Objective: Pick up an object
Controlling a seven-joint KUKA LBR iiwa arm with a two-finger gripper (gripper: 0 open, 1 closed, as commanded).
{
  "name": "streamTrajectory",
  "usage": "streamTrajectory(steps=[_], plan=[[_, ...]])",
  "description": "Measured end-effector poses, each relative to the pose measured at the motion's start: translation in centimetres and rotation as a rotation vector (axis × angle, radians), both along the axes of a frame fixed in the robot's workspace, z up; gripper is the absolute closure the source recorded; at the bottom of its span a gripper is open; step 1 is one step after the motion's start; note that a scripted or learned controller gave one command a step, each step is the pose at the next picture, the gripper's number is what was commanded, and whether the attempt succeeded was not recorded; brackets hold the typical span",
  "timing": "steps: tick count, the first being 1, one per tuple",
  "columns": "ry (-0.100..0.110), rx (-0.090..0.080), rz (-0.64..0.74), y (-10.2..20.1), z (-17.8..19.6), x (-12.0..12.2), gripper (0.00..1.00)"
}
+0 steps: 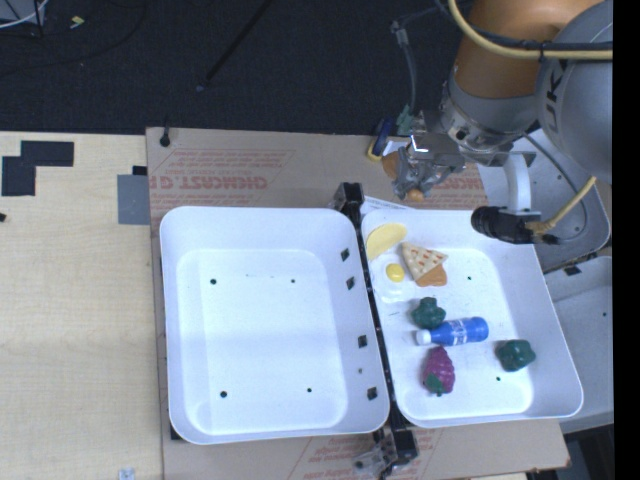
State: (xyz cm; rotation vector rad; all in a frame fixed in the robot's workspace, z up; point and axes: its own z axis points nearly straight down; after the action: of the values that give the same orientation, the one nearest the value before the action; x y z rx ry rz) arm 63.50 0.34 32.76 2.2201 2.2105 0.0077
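While the gripper [418, 176] is hanging over the right bin's [545, 298] far edge, fingers clamped on a small orange piece [414, 195], other toys are lying in that bin.

Grey arm [560, 78] enters from upper right, orange band [520, 13] above the wrist. Gripper [418, 178] points down, raised off the bench; finger state too cluttered to read.
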Motion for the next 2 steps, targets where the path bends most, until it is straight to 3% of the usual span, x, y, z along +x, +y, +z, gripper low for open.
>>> streamTrajectory(steps=[1,2], plan=[[0.010,0.002,0.006,2.0,0.4,0.9,1.00],[0.016,0.002,0.002,1.9,-1.8,-0.7,1.00]])
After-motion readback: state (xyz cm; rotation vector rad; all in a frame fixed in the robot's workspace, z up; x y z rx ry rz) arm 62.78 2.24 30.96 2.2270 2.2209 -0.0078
